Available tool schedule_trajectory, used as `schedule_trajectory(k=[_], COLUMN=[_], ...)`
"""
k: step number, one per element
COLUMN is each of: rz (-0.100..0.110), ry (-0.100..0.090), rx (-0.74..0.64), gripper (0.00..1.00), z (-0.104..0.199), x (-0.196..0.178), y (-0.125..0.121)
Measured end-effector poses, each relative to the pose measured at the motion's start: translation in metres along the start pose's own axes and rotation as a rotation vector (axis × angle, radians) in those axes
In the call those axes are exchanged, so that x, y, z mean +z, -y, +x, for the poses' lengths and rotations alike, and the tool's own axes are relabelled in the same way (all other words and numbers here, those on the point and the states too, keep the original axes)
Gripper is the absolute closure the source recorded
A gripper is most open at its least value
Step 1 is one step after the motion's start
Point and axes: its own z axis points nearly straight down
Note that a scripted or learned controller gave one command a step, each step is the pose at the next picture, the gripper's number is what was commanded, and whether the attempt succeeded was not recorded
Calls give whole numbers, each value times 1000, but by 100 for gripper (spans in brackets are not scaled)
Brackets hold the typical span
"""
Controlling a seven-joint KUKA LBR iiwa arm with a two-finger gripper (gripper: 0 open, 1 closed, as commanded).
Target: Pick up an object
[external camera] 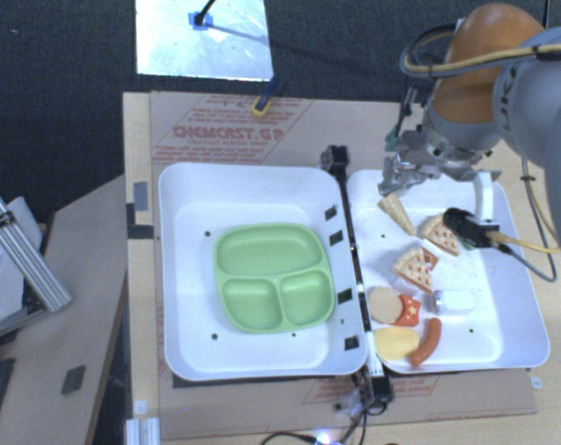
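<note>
Overhead view of the two bins. The gripper (pixel 398 176) hangs low over the far-left part of the right bin (pixel 514 341); whether it is wide or narrow cannot be told. A pale cone-shaped toy (pixel 398 214) lies just beside and in front of it, long axis running diagonally from the tool toward the bin's middle. Toy pizza slices (pixel 427 253), a sausage (pixel 427 341) and other food pieces lie farther forward. The left bin (pixel 183 248) holds a green divided tray (pixel 271 276)

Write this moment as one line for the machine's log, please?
phase: reaching | tool: above cone-shaped toy food, right bin | held: nothing seen | left bin: green divided tray
</note>
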Motion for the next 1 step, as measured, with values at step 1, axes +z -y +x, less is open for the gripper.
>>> schedule_trajectory(k=[1], rz=[-2], ry=[0], rx=[0], gripper=[100], z=[33], x=[-19], y=[28])
